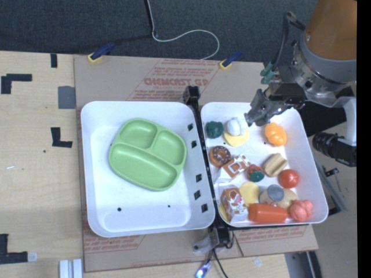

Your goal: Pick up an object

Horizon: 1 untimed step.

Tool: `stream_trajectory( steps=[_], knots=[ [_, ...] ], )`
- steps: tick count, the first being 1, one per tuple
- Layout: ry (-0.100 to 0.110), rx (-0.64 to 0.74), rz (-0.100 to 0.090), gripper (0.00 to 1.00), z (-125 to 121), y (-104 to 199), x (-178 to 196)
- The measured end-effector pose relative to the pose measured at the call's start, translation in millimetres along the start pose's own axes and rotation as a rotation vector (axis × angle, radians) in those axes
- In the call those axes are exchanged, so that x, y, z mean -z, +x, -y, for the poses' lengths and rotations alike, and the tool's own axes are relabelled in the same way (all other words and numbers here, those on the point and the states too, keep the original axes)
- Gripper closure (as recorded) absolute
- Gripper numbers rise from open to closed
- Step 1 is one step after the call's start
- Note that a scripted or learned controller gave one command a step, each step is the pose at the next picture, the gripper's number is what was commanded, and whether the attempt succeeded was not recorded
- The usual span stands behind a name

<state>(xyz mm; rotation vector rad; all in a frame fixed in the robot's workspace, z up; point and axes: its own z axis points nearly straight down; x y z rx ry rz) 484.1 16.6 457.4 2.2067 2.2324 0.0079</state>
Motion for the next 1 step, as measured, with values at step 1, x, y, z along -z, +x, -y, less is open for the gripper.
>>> stream_trajectory(
  steps=[1],
  knots=[
    [0.006, -0.003, 0.001, 1.00, -0.1, 64.6, 0.9]
  ],
)
